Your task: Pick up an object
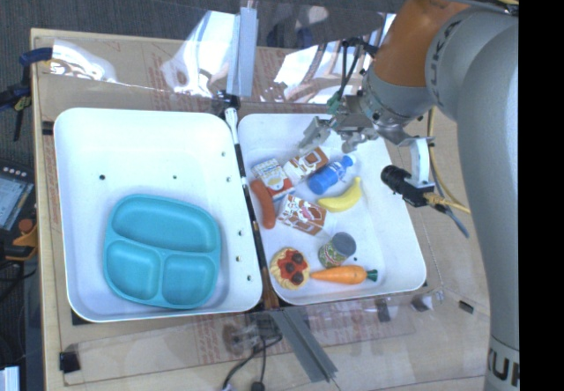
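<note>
Cardboard-topped counter [132,55] carries two shallow white bins side by side. Left bin [79,143] holds a turquoise divided tray [163,250] lying flat toward its near side. Right bin [401,244] holds the small things, clustered along its left half and middle. Against its left wall lies a red sausage [263,202], with a small carton [270,174] just above it. Beside the sausage sits a brown snack packet [301,214], and near the front rim a small pizza piece [289,267] lies next to an orange carrot [342,275]. Just above the carrot rests a round can [337,249]. Toward the middle, a blue bottle [332,176] lies tilted, touching a yellow banana [345,196] below it and a second brown packet [308,159] at its left. Gripper [328,128] hangs over the far part of the right bin, just above that packet and the bottle; its two metal fingers look spread a little apart with nothing between them. Grey arm [480,72] with its orange band comes in from the right.
</note>
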Robot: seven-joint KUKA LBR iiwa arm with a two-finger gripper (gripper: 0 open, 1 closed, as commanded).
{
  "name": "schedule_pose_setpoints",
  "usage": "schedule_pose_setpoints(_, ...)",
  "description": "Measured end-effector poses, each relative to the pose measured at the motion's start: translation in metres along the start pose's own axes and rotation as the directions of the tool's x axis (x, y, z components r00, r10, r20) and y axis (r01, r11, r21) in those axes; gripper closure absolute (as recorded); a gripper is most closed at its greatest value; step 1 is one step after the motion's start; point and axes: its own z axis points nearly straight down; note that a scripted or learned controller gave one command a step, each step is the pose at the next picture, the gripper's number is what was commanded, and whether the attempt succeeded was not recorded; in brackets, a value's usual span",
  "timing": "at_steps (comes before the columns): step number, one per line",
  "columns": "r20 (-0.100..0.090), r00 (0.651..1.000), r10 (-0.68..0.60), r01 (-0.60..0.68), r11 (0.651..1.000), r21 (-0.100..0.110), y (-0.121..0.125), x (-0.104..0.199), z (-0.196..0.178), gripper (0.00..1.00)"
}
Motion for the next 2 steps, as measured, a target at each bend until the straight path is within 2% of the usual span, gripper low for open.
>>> schedule_pose_setpoints(1,0.001,1.0,-0.02,0.02,1.0,-0.001,-0.019,-0.05,0.124,0.0)
schedule_pose_setpoints(2,-0.001,1.0,-0.02,0.02,1.0,-0.002,-0.087,-0.048,0.123,0.0)
